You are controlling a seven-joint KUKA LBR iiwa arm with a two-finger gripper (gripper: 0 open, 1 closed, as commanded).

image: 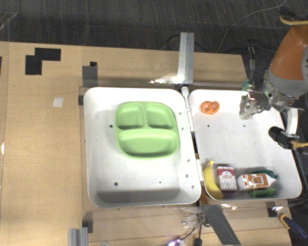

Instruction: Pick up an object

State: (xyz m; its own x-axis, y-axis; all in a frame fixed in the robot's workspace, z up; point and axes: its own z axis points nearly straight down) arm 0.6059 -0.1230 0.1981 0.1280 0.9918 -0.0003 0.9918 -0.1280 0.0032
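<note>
End effector point(250, 108): seen at 2 o'clock in the right bin point(246, 142); opening cannot be told.
Pretzel point(210, 107): at 11 o'clock.
Banana point(211, 180), cartons point(241, 180): at 6 o'clock.
Left bin point(100, 152): green tray point(146, 128) is held.

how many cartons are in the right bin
2, both along the near edge of the right bin: a red carton beside the banana, and an orange carton just right of it. A green item lies against the orange carton.

Green tray point(145, 128), orange pretzel point(210, 107), yellow banana point(210, 181) — white bins point(100, 152)
</note>
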